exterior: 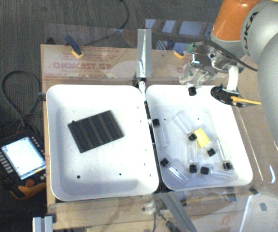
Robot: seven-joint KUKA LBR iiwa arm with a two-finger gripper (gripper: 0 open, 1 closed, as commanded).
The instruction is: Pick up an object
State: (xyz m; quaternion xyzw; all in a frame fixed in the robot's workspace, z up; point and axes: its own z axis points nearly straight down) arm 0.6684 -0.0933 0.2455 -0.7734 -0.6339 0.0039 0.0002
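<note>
My gripper hangs over the far edge of the right bin, raised above it. A small clear tube with a black cap sticks down from between its fingers, cap at the low end, and the gripper is shut on it. Several more clear tubes with black caps lie in the right bin, such as one near the middle and one at the front left. A yellow block lies among them.
A black ribbed slab lies tilted in the left bin. A metal post stands behind the ridge between the bins. A tablet with cables sits left of the bench.
</note>
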